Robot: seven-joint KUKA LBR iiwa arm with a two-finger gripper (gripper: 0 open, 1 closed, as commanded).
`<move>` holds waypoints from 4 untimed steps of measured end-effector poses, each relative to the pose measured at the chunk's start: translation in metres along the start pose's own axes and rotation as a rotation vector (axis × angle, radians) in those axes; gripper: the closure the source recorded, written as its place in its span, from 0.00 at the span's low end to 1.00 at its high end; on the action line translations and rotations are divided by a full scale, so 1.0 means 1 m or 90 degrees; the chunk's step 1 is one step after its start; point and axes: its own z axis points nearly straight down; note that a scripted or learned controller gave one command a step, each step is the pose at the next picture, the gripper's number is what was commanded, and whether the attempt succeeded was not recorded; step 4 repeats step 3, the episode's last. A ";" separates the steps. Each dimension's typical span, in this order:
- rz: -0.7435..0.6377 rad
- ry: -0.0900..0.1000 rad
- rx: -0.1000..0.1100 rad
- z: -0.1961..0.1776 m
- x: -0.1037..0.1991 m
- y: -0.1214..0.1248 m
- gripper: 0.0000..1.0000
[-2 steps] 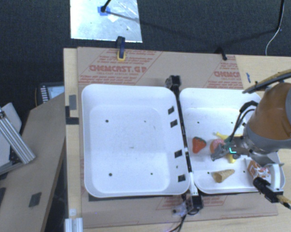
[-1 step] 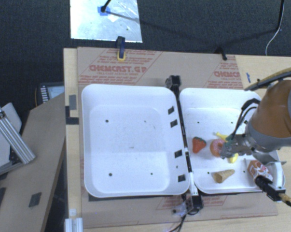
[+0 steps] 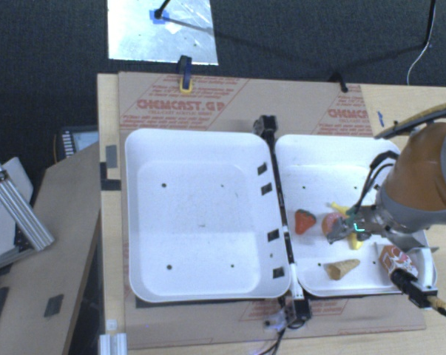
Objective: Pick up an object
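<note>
The gripper (image 3: pixel 346 226) is seen low inside the right bin (image 3: pixel 319 157), reached in from the bin's right side. Whether it is spread or pressed together cannot be told. A pinkish piece (image 3: pixel 330 223) lies against its tip near the bin's middle; a grasp cannot be confirmed. A red strawberry-like piece (image 3: pixel 305 221) lies just left of it, a tan cone (image 3: pixel 342 269) nearer the bin's front rim, and a red-and-white packet (image 3: pixel 395 259) in the front right corner. The left bin (image 3: pixel 200 213) adjoins it.

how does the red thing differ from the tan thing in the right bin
The red thing is rounded and bright red; the tan thing is cone-shaped and pale brown. The red thing lies near the divider, mid-bin; the tan thing lies nearer the front rim, further right. Both rest loose on the right bin floor.
</note>
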 end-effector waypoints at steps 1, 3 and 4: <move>0.000 0.000 -0.001 -0.011 0.000 0.001 1.00; 0.000 0.000 -0.002 -0.021 0.000 0.002 1.00; 0.000 0.000 -0.002 -0.021 0.000 0.002 1.00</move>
